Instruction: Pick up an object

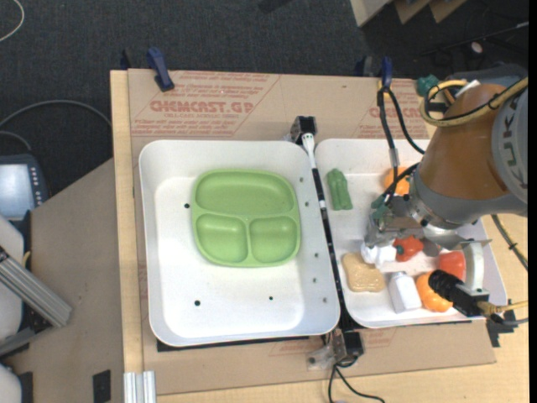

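Note:
My gripper [380, 227] reaches down into the right bin [357, 159], near its middle, under the grey and orange wrist. Just below it lie a small white piece [374, 253] and a red piece [411, 247]. A green oblong block [339, 189] lies to its left near the bin's left wall. A tan, bread-like piece [362, 275] and a white block [404, 293] sit at the front of the bin. An orange piece [435, 295] and a red-orange piece [451, 263] lie to the right. Another orange thing [398, 179] peeks out behind the wrist.
The left bin [159, 250] holds a green divided plate [247, 217]. Both bins rest on a cardboard-covered bench [210, 103]. Cables hang around the arm at the right.

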Tool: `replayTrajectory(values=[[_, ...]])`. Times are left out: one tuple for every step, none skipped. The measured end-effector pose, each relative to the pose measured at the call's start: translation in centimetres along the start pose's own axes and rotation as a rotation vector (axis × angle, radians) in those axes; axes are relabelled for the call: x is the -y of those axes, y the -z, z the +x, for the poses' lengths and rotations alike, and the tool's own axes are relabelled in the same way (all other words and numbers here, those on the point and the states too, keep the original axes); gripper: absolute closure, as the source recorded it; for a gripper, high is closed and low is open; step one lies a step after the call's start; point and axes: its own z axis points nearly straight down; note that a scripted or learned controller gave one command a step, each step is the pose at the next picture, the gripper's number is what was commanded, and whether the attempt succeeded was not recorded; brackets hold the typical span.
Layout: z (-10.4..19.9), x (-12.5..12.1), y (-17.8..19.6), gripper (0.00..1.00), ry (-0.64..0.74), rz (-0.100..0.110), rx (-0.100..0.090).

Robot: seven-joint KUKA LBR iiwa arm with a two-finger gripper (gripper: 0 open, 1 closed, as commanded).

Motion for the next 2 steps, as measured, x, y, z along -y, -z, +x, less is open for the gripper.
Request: replayTrajectory(values=[[6.7,1.8,2.4,1.00,-0.005,-0.005,0.005],[9.0,1.6,14.8,1.00,-0.007,-0.021,0.005]])
